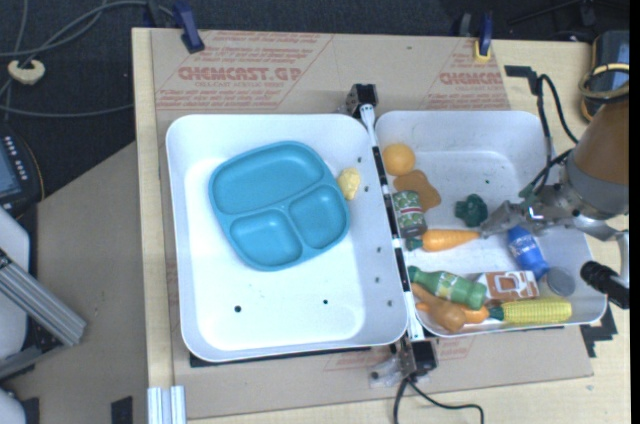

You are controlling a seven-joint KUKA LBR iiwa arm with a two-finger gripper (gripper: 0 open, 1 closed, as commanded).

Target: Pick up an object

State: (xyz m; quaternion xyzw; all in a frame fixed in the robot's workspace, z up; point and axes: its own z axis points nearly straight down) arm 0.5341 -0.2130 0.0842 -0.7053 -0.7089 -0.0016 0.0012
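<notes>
From above, the two white bins sit side by side on a brown board, their inner rims touching along a line of black clips. The left bin (190, 242) holds a blue divided plate (278, 204) lying flat toward its upper half, with a small yellow lump (349, 182) just beside the plate's right edge, close to the inner rim. The lower part of that bin is bare white floor, so there is plenty of open room there.

The right bin (450, 124) is far more crowded. Along its left wall, from the top down, I see an orange ball (399, 158), a brown piece (416, 185) and a small green can (408, 212) packed near each other. A toy carrot (449, 238) lies across the middle, a dark green item (471, 208) a little above its tip. Along the lower rim sit a green bottle (450, 288), an orange piece (446, 316), a small carton (511, 285) and a corn cob (536, 312), nearly touching. A blue bottle (526, 250) lies tilted near the right side. The upper middle of this bin is open floor.

The arm comes in over the right rim, and the gripper (512, 214) hangs low between the dark green item and the blue bottle. How wide it stands I cannot tell, and nothing shows between its tips.
</notes>
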